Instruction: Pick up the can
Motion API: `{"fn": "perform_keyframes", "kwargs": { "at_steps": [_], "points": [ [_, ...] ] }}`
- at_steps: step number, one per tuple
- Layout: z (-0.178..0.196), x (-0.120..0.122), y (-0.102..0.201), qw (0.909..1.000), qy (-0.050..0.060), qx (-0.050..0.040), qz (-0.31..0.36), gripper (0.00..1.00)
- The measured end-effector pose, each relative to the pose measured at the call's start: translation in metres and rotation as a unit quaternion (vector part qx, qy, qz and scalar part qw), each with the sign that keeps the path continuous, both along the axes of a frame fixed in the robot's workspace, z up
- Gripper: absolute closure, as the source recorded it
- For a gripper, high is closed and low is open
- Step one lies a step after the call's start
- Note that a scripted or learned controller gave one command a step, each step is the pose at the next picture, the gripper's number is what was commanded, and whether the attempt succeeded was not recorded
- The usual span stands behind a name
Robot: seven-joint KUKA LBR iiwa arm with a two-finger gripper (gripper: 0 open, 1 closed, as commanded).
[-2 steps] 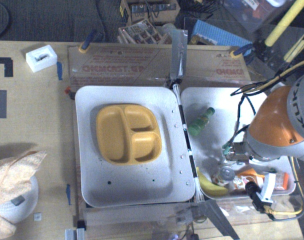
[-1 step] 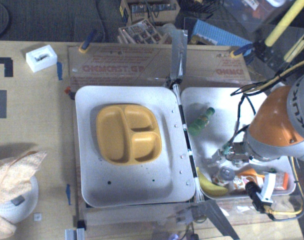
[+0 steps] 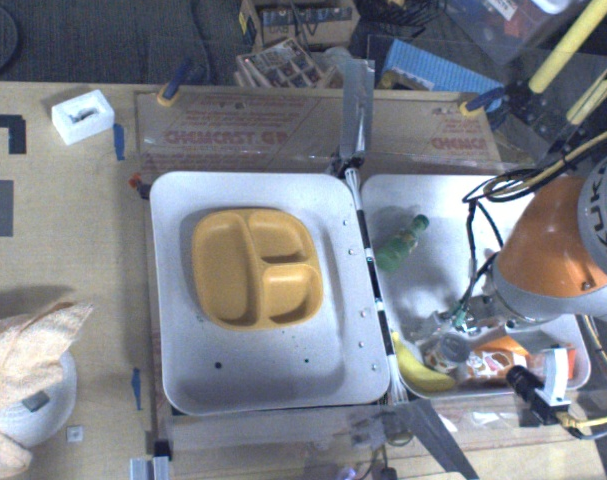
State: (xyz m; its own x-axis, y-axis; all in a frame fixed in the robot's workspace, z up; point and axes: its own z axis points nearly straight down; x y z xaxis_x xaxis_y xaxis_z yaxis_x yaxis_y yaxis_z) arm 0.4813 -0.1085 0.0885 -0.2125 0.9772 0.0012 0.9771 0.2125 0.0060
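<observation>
Red lettering on the cardboard [image 3: 283,133] behind the bins was too faint to read, and the black letters on the arm's orange band [image 3: 558,248] were cut off at the frame's edge. The left bin [image 3: 183,368] held a yellow divided tray [image 3: 255,266]. In the right bin [image 3: 383,193], a green bottle [image 3: 400,242] lay tilted near the back left. The arm reached down over the front of that bin, its gripper [image 3: 451,343] low among the clutter; whether its fingers were open or closed on anything could not be told. An orange-labelled can [image 3: 498,360] appeared to lie on its side just right of the gripper, long axis roughly left to right, its print illegible. A banana [image 3: 420,370] curved along the front left corner, just beside the gripper. A white block [image 3: 82,116] sat on the bench at the far left.
</observation>
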Motion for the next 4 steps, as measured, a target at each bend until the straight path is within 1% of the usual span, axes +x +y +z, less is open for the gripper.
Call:
{"fn": "perform_keyframes", "kwargs": {
  "at_steps": [1, 2, 3, 4],
  "points": [
    [-0.001, 0.008, -0.013, 0.9708, 0.000, 0.0002, -0.240, 0.00],
    [0.005, -0.004, 0.013, 0.9864, 0.006, -0.0002, -0.164, 0.00],
    [0.014, -0.005, 0.011, 0.9861, 0.007, -0.0006, -0.166, 1.00],
    [0.014, -0.005, 0.011, 0.9861, 0.007, -0.0006, -0.166, 0.00]
  ]
}}
